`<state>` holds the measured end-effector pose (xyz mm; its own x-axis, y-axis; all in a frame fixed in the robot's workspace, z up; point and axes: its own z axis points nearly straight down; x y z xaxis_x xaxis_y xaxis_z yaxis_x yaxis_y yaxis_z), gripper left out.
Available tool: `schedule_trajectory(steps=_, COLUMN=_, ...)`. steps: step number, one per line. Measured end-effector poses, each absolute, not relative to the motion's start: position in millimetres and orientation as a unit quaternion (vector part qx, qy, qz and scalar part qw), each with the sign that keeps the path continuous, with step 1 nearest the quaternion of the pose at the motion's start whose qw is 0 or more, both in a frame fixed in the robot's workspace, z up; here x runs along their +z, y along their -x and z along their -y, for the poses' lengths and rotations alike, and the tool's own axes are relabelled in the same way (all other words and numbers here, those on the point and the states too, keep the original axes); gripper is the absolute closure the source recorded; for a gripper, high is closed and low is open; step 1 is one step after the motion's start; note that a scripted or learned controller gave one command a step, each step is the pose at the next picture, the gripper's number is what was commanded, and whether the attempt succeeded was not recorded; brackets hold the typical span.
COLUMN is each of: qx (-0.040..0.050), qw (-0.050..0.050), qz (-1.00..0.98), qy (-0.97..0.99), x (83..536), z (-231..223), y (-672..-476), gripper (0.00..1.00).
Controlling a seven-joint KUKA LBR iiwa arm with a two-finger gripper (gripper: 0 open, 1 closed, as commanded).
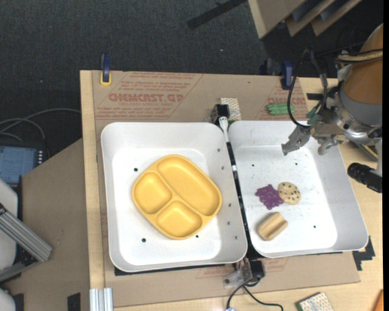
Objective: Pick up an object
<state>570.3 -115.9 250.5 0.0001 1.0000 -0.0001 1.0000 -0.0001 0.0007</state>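
Cookie (289, 193), "CHEMCAST" board (146, 97), hand (307, 141) apart

A dark grey carpeted floor (91, 33) fills the view from 9 to 12 o'clock. The surface (152, 97) is pale wood covered by brown printed cardboard, held by a blue clamp (106, 68) at 11 o'clock. Wooden furniture (304, 15) juts in at 1 o'clock. Grey cables (36, 124) trail over the floor at 9 o'clock.

Robotics lab, 2 white bins (115, 182) on cardboard-topped bench (152, 91), blue clamps (106, 68), loose cables (36, 121)
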Motion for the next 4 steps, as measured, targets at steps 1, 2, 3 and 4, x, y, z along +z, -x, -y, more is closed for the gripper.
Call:
schedule_trajectory(steps=1, qx=-0.0045, qw=-0.007, qz=-0.706, qy=-0.708, x=94.5, z=124.2, y=-554.8, gripper=0.0)
schedule_trajectory(steps=2, qx=0.0058, qw=0.012, qz=-0.707, qy=-0.707, x=90.9, z=112.7, y=-522.9, gripper=0.0)
schedule_trajectory(steps=3, qx=0.0047, qw=0.016, qz=-0.706, qy=-0.709, x=102.8, z=117.2, y=-524.1, gripper=1.0)
schedule_trajectory(steps=4, qx=0.0042, qw=0.015, qz=-0.706, qy=-0.708, x=101.7, z=116.8, y=-523.6, gripper=0.0)
